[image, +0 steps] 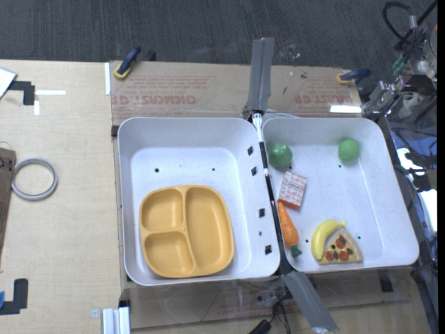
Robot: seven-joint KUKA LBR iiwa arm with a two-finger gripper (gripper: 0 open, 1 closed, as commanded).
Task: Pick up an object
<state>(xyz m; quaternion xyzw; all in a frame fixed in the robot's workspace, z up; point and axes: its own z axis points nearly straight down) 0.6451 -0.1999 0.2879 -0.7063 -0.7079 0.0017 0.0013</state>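
Observation:
The right bin (375,200) holds several small objects. A green ball (280,154) lies at its back left corner, and a second green ball (348,149) sits near the back right. A small pink and red box (293,190) lies left of centre. In front of it, an orange carrot (288,228) rests against the left wall. A yellow banana (322,235) and a pizza slice (342,248) lie touching near the front edge. The left bin (181,145) carries a yellow divided plate (186,229) in its front half.
A roll of grey tape (32,179) lies on the bench at far left. Blue clamps (127,62) (354,75) hold the cardboard sheet (181,92) behind the bins. Cables and metal hardware (407,82) crowd the upper right corner.

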